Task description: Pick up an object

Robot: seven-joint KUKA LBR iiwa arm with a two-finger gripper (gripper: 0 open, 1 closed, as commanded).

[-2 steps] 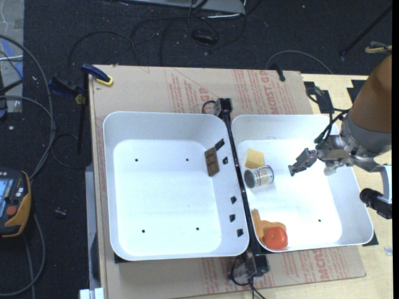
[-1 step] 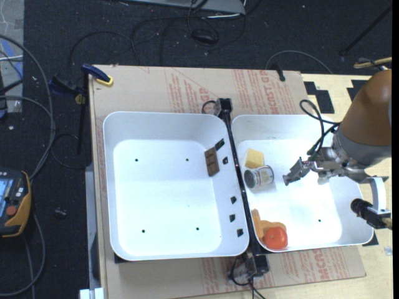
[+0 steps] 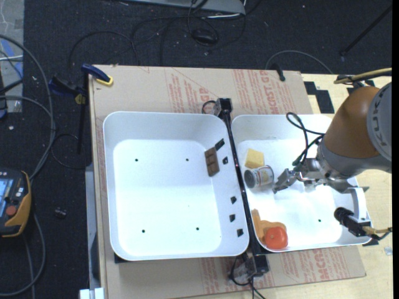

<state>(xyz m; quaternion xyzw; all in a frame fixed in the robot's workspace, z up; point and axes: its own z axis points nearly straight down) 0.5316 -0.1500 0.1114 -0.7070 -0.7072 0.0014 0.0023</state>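
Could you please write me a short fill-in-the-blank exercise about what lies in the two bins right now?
1. The brown block lies in the ____ bin.
2. The yellow block sits just above the small ____ lying on its side.
3. The red ball rests near the right bin's ____ edge.

Missing words: left; can; bottom

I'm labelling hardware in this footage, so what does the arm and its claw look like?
The arm is bulky and rounded: a wide orange band, with grey casing to the right that bears dark lettering. A black cable loops from it toward the wrist. The claw is small, dark grey metal, with thin fingers narrowing to a point.
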